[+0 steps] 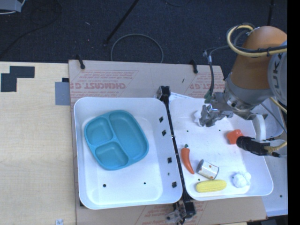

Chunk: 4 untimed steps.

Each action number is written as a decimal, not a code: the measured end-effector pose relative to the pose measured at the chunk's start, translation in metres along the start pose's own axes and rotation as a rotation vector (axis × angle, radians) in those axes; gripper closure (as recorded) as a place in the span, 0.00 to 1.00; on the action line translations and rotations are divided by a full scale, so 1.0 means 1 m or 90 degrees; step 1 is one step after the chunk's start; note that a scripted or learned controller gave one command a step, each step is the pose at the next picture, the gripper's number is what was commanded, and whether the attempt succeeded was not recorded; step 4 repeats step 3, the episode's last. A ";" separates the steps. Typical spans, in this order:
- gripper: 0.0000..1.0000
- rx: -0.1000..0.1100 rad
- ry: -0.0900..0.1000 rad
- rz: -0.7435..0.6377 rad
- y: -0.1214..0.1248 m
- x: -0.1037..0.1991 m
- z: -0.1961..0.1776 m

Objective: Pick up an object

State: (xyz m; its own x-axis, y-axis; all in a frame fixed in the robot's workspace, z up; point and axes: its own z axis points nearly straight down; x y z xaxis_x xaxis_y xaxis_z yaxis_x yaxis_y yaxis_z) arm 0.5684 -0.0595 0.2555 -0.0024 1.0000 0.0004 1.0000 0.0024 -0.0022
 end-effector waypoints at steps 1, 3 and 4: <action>1.00 0.001 0.001 -0.001 0.015 0.051 0.016; 1.00 0.000 0.001 -0.001 0.042 0.160 0.011; 1.00 0.000 0.001 -0.001 0.042 0.160 0.011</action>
